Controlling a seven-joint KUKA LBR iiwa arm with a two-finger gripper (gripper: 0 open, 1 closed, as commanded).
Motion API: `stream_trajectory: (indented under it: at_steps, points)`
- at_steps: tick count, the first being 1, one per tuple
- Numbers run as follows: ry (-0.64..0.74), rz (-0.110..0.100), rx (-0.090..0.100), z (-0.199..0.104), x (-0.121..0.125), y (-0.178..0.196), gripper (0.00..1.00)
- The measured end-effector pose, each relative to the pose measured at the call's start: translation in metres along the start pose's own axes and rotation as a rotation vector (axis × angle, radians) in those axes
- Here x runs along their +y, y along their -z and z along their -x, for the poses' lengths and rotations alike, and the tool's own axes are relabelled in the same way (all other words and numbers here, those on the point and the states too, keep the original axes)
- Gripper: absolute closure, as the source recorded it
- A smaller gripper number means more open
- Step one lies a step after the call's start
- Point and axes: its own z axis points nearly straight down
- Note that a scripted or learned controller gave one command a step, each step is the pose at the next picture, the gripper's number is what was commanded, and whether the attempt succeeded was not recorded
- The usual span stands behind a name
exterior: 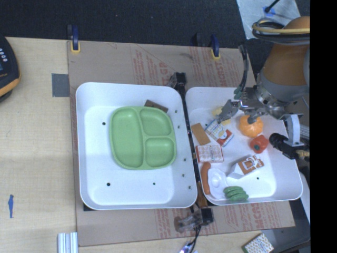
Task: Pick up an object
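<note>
- Left shallow white plastic bin: green three-compartment plastic plate at centre.
- Right shallow white plastic bin: small items; round orange fruit near top.
- Gripper low over blue-white packet; can't tell jaws' state.

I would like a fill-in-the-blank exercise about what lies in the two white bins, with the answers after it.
1. The green divided plate lies in the ____ bin.
2. The divided plate has ____ compartments.
3. The orange fruit lies in the ____ bin.
4. The claw is above the ____ bin.

Missing words: left; three; right; right
</note>
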Motion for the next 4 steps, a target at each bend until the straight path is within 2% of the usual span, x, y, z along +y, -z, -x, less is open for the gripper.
stream_trajectory:
  at_steps: [1, 2, 3, 4]
  points:
    - [0.004, 0.004, -0.004, 0.019, 0.067, -0.124, 0.0]
    - [0.002, 0.003, -0.002, 0.01, 0.081, -0.12, 0.0]
    - [-0.003, 0.004, -0.001, 0.042, 0.08, -0.12, 0.0]
    - [-0.001, 0.004, -0.002, 0.042, 0.08, -0.109, 1.0]
